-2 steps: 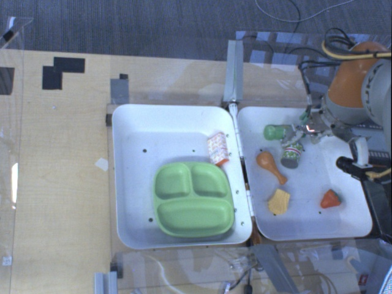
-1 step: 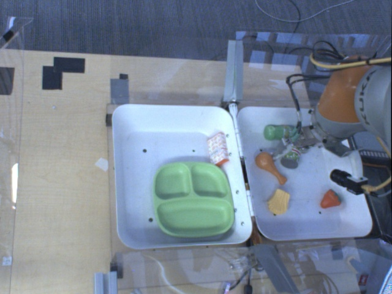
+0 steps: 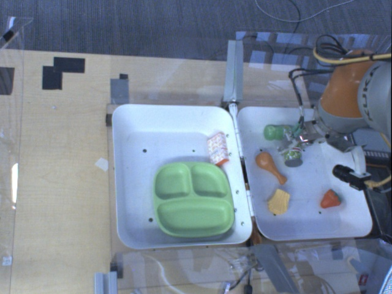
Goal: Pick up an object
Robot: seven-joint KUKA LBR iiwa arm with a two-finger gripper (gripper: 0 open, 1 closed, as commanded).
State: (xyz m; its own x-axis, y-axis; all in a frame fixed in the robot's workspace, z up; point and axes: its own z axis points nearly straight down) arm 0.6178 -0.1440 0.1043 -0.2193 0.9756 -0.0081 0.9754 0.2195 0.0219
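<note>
Looking down from the fixed camera, two white bins sit side by side on the wooden bench. The left bin [image 3: 131,164] holds a green divided plate [image 3: 194,199] with three compartments, and just above its upper right corner lies a small red-and-white patterned packet [image 3: 217,147], too blurred to read. In the right bin [image 3: 306,225] the grey arm with its orange band [image 3: 343,94] reaches in from the right, most of its body cut off by the frame edge. Its gripper [image 3: 294,147] hangs low over the bin's upper middle, amid a tangle of metal parts and cable; whether it is clenched or released I cannot tell. A green object [image 3: 274,131] lies just beside it to the left, partly hidden behind the tool. Below that lies an orange drumstick-shaped toy [image 3: 270,166], then a yellow wedge [image 3: 278,201] like a cracker, and well apart to the right a small red piece [image 3: 331,199], perhaps a strawberry.
</note>
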